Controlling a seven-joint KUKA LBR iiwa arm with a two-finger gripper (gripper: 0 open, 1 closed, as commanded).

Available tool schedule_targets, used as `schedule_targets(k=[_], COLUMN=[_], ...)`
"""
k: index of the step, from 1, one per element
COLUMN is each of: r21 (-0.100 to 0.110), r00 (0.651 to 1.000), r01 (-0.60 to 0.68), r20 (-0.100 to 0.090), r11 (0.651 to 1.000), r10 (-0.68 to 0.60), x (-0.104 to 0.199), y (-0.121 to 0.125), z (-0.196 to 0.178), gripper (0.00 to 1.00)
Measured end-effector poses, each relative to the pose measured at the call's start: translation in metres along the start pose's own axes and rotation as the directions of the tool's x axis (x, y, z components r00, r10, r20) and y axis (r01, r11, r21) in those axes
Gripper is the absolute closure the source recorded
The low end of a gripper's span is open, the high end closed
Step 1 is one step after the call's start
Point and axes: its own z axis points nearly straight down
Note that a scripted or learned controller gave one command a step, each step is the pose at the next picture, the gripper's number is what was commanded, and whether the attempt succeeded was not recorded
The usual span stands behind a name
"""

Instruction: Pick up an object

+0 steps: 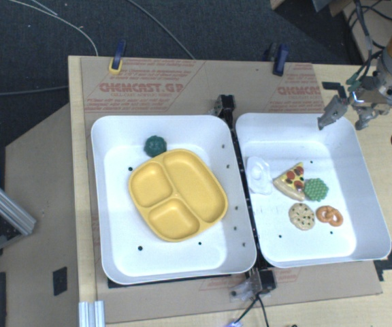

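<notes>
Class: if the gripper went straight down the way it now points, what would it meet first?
Probably the right bin's far rim or bare floor near that corner: the open gripper hangs there, away from the pizza slice. Depth is unclear.

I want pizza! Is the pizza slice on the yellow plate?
No, the pizza slice lies in the right bin beside the cookie, while the yellow plate sits in the left bin.

Red printed lettering runs across the far part of the cardboard sheet (182, 80) that covers the worktop. Above the left bin (107, 182) it reads roughly "CHEMCAST GP", with smaller red lines above and below too fine to read. The same print repeats above the right bin (366, 182), partly cut off
</notes>
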Motion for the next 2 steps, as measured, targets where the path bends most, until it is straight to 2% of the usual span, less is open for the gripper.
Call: schedule_targets(k=[1, 2], r21=[-0.015, -0.011], r00=[1.0, 1.0], r01=[0.003, 0.005], r20=[0.003, 0.002], r11=[1.0, 1.0], r10=[-0.003, -0.005], x=[0.001, 0.004], y=[0.002, 0.006], z=[-0.009, 0.034], gripper=[0.0, 0.0])
